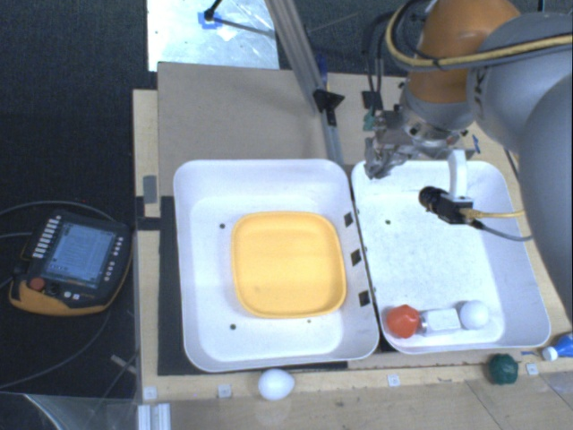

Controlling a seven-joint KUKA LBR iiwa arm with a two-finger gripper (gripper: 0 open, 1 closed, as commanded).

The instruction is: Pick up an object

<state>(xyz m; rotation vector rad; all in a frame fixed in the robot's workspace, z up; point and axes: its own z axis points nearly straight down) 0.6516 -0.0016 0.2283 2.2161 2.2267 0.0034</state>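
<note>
My gripper [380, 162] hangs over the far left corner of the right bin [501, 240], with nothing visibly held between its fingers. At that bin's near edge lie a red-orange ball [403, 321], a small white block [440, 320] and a white ball [474, 313], in a row and well away from the gripper. A yellow square plate [288, 263] rests in the middle of the left bin [201, 267].
The grey arm with its orange band [457, 38] fills the upper right. A black cable clip with a yellow cable [446, 203] hangs over the right bin. A white egg-like ball [276, 383] and a dark green ball [502, 368] lie outside the bins at the front. A teach pendant [70, 265] sits far left.
</note>
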